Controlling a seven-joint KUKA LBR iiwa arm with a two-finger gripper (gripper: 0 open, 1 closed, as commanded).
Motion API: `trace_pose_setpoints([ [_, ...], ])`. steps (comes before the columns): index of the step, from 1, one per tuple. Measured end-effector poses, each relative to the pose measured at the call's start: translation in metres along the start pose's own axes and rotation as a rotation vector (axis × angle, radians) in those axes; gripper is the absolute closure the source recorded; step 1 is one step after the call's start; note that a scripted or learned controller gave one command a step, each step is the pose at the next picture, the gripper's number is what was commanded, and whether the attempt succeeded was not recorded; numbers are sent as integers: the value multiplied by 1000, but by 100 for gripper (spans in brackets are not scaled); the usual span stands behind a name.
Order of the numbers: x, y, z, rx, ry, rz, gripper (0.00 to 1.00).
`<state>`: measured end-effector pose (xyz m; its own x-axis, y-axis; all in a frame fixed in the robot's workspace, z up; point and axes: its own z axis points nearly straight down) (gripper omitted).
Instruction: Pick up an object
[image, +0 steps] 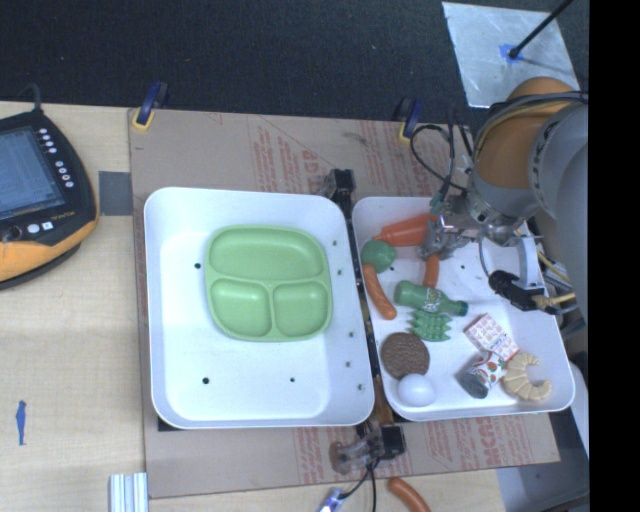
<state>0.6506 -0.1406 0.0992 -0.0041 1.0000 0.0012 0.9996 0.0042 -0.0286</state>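
My gripper (441, 237) is low over the far part of the right bin (560, 350), reaching in from the right. It hangs right beside an orange carrot (402, 230) and just above a small orange piece (431, 271); nothing can be made out between its tips. Close by lie a green round toy (378, 253), an orange sausage (377, 290) and a green bottle-shaped toy (428, 297). Nearer the front are a spiky green toy (432, 325), a brown cookie (404, 353), a white egg (416, 389), a red-and-white box (490, 333), a small can (478, 377) and a croissant (527, 377).
The left bin (170, 300) holds a green divided plate (268, 280). A teach pendant (35, 200) lies on the bench at far left. Cables loop behind the right bin near a clamp (405, 118). Another orange toy (410, 493) lies off the bins at the bottom.
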Motion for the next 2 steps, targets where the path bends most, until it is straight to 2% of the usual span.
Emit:
trace_pose_setpoints([
  [1, 90, -1, -94, -28, 1, -1, 100],
  [2, 146, 3, -114, -26, 0, 0, 100],
])
